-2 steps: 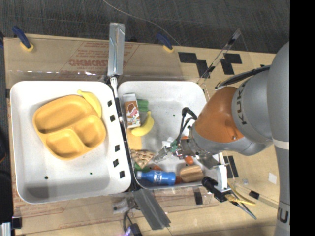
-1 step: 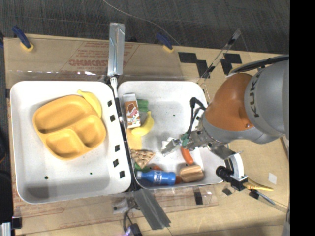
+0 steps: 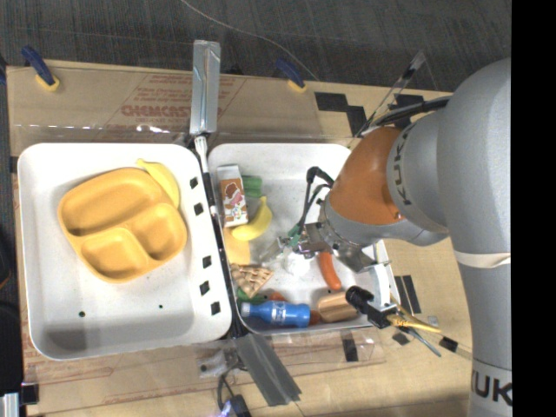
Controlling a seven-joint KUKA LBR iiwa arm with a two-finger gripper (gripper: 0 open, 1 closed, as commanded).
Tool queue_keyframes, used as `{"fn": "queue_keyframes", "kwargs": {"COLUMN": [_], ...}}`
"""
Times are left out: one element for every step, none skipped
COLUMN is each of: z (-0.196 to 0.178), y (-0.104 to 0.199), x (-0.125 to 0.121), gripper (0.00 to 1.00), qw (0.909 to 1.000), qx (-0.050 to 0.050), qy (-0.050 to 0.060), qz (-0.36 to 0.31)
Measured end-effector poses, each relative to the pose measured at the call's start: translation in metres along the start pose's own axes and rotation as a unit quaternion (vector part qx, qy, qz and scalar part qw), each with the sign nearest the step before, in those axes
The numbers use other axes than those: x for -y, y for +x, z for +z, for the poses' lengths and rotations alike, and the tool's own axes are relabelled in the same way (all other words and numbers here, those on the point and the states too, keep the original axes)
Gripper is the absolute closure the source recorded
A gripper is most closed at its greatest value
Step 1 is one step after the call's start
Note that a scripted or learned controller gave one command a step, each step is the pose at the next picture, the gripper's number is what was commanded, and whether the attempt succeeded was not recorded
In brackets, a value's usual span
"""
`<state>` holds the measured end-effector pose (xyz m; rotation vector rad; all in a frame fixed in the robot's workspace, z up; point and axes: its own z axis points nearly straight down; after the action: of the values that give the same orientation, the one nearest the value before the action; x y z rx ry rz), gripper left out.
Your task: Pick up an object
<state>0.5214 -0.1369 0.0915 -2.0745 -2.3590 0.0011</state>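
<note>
Bench (image 3: 78, 89) — brown cardboard under two white bins (image 3: 39, 259), dark floor (image 3: 104, 16) behind

1. A divided tray (image 3: 122, 224) lay in the left bin (image 3: 52, 320).
2. In the right bin (image 3: 287, 159), a carton (image 3: 232, 196) stood near its left wall.
3. A bottle (image 3: 276, 314) lay along its near edge.

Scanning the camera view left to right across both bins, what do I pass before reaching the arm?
Yellow divided tray → small carton → banana → orange carrot-like piece → arm's orange band.
</note>
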Motion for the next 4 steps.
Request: {"fn": "queue_keyframes", "kwargs": {"z": [0.001,0.0,-0.002,-0.002], "y": [0.018,-0.044,-0.002,-0.072], "x": [-0.05,-0.102,-0.134,-0.128], "gripper": [0.0,0.0,0.0,0.0], "qw": [0.9867,0.9836,0.9833,0.9671], "qx": [-0.001,0.0,0.002,0.001], "qy": [0.001,0.001,-0.001,-0.002], "qz": [0.162,0.18,-0.182,-0.254]}}
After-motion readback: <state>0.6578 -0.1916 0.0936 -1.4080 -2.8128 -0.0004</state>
